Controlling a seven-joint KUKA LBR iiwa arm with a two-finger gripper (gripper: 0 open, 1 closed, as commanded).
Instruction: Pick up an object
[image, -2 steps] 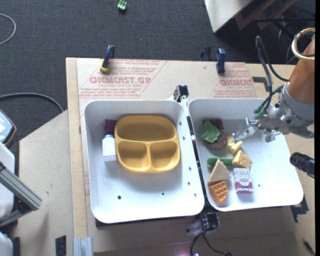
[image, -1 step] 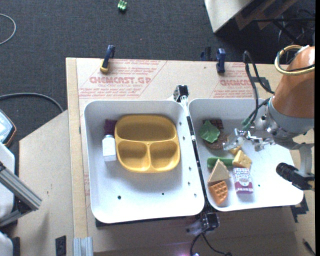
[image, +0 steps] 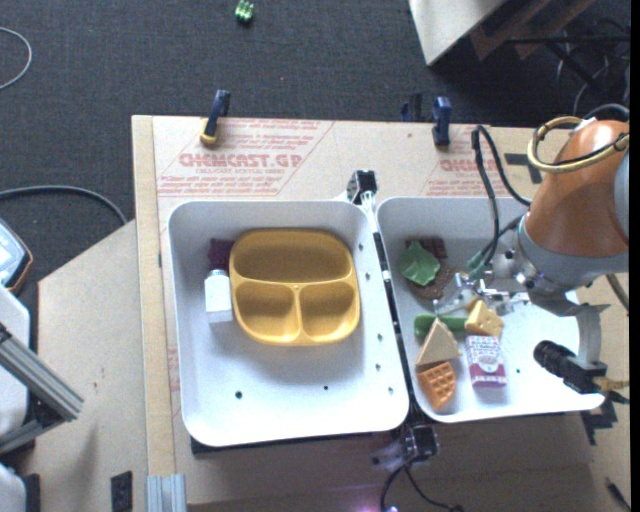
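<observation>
The arm (image: 585, 200) enters from the right edge of the frame, its orange band sitting high at the upper right and the grey wrist bent down and leftward over the right bin (image: 560, 398). The gripper (image: 470, 290) hangs low over the middle of that bin, just above the cluster of toy food; whether it is open or closed cannot be told from this angle.

Just below and right of it lies a yellow cheese wedge (image: 484, 319). Nearby are a green leafy piece (image: 420, 264), a tan sandwich triangle (image: 437, 343), a waffle piece (image: 438, 384) and a red-and-white carton (image: 485, 362).

In the left bin (image: 290, 410), a yellow divided plate (image: 295, 285) rests at centre, with a small white bottle (image: 218, 296) touching its left side.
</observation>
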